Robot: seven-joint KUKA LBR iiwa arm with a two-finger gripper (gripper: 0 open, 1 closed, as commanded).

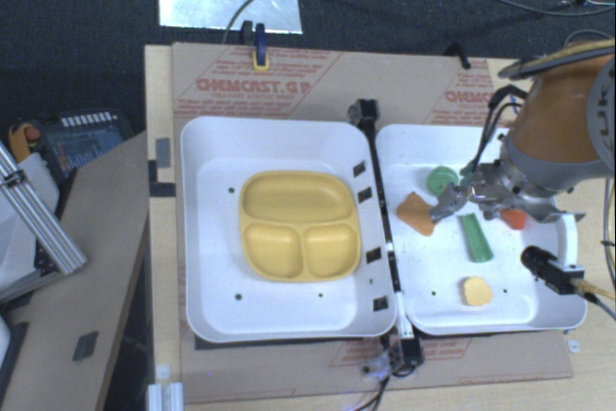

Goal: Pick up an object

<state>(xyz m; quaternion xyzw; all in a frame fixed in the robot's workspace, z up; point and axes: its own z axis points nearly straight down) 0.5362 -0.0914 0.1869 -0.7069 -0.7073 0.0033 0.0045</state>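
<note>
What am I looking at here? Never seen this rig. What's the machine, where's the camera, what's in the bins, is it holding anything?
One fixed camera looks down at a slant on a bench with two shallow white bins. The left bin holds a yellow divided tray. The right bin holds small toy-like items: an orange piece, a round green piece, a green stick, a yellow piece and a red piece. The grey arm with the orange band reaches in from the right; its gripper hangs low beside the orange piece. Nothing visibly sits in it.

Red "CHEMCAST GP" lettering on the brown protective sheet point(289, 72) under the bins, printed upside down, repeated partly at the sheet's right and lower edges
</note>
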